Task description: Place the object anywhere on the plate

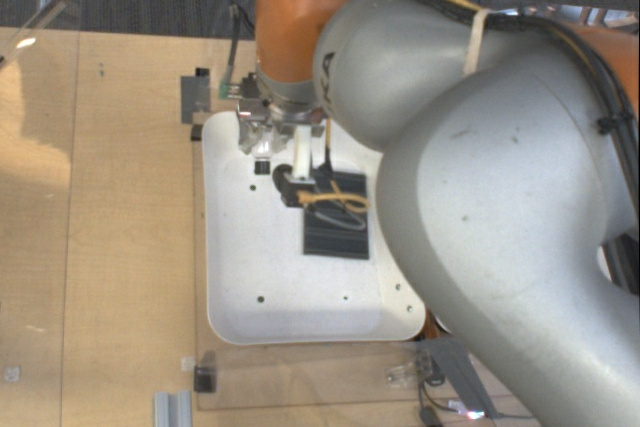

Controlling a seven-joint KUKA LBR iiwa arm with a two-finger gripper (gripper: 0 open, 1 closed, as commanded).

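Note:
My gripper point(262, 147) hangs low over the far left corner of a shallow white bin point(250, 255), under the orange band of the wrist. A small dark spot point(262, 167) lies on the bin floor right below the gripper; it is too small to tell what it is. The bulky grey arm hides the bin's right side and everything beyond it.
A grey bracket point(193, 98) stands at the bin's far left corner on the wooden bench point(100, 215). A small dark clamp point(204, 377) and a metal piece point(172, 408) sit by the front left corner. The bench to the left is bare wood.

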